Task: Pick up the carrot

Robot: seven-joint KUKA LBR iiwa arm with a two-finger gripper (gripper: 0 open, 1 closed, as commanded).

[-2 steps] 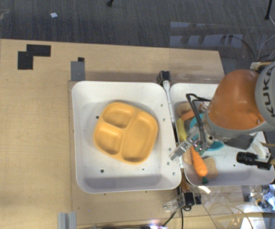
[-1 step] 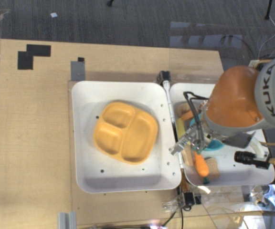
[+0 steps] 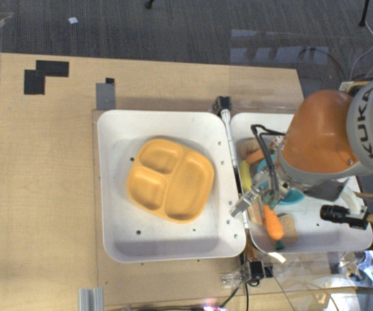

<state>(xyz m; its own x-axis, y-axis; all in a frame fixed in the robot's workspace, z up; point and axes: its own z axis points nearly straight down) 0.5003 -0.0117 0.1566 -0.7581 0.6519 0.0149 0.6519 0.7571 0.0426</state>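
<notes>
Carrot (image 3: 273, 225) lies in the right bin (image 3: 316, 241) beside my claw (image 3: 254, 196); grip unreadable. I judge approach; next, center over it.

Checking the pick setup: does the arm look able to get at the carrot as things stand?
Probably yes. The carrot lies exposed on top in the right bin, and the end effector hangs right beside it; neighbouring clutter crowds it but doesn't cover it.

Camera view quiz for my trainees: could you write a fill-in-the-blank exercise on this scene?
1. The yellow three-compartment plastic plate lies in the ____ white bin.
2. The small orange carrot lies in the ____ white bin.
3. The arm's band is coloured ____.

Missing words: left; right; orange.
</notes>
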